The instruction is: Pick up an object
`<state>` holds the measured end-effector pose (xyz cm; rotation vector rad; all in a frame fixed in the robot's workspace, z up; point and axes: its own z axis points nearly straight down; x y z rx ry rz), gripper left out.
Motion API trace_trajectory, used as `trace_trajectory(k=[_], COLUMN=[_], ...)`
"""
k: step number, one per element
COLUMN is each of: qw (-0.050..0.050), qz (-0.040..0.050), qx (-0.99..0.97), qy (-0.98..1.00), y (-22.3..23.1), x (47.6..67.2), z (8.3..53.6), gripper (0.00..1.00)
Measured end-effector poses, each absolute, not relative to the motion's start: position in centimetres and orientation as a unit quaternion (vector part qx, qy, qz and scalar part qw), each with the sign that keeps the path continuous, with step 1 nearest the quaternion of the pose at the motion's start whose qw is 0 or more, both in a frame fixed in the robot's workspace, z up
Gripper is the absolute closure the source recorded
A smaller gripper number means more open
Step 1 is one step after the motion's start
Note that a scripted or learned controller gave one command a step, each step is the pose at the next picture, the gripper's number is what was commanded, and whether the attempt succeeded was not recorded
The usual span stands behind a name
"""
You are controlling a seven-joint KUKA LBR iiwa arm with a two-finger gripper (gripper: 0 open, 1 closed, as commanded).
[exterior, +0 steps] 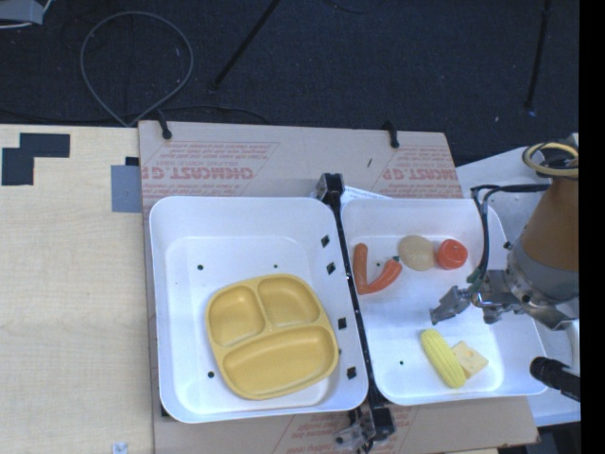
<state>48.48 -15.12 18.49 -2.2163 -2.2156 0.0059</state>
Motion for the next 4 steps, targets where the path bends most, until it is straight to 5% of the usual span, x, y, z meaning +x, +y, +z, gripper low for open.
trace_trajectory(k=[1,2,4], qw=[0.005,0.003,-0.001], qz=[0.0021,0.0011,-0.0005], qx=[-0.707,-0.709,-0.707], qy=[-0.707,-0.705,-0.708], y=[-14.5,-14.7,-13.8], x=[48.3,48.4,49.1], z=[12.2,13.5,22.9], gripper=[0.0,1.0,1.0])
